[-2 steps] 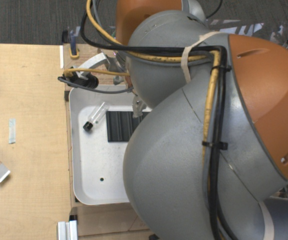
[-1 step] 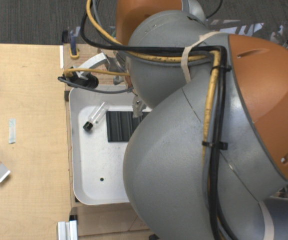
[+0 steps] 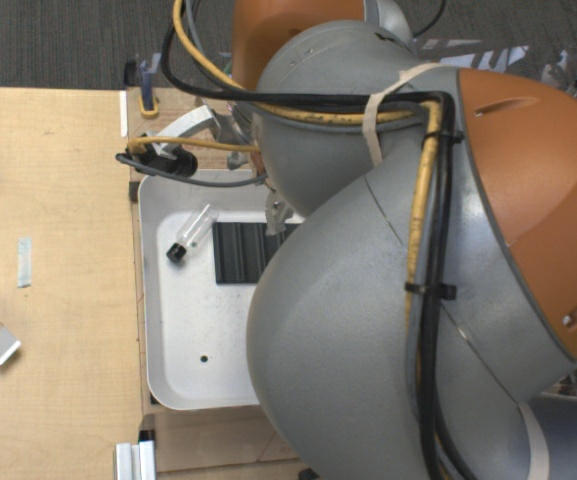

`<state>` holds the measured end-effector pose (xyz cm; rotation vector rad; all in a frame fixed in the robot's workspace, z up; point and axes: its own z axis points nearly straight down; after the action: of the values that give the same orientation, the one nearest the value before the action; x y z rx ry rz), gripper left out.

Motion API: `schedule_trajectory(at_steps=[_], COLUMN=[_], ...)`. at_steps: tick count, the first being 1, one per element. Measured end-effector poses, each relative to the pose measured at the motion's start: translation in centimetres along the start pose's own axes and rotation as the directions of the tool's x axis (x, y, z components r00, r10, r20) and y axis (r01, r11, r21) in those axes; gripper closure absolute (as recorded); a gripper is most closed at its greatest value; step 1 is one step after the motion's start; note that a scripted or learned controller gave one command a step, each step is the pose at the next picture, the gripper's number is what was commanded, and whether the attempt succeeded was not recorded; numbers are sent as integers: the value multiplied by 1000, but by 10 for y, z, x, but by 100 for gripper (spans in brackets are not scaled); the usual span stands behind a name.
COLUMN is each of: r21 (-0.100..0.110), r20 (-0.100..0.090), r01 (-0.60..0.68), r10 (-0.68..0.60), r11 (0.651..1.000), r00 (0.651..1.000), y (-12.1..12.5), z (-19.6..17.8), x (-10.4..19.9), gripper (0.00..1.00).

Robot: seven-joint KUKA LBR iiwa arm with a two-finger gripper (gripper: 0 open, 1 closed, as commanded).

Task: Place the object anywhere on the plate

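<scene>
Fingers' state could not be told beneath the grey arm (image 3: 368,298). Clear vial with black cap (image 3: 190,234) lay in the white bin (image 3: 183,368), just beside a black ridged block (image 3: 240,253). Recommended: grasp across the vial's body, then lift clear of the bin wall before carrying to the plate
</scene>
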<state>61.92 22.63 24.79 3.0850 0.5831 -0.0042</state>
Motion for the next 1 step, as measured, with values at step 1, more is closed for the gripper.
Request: schedule_trajectory(at_steps=[1], r21=[0], r20=[0], r01=[0], r10=[0], r11=[1000], r00=[1000], y=[0], z=[0], x=[0], gripper=[0])
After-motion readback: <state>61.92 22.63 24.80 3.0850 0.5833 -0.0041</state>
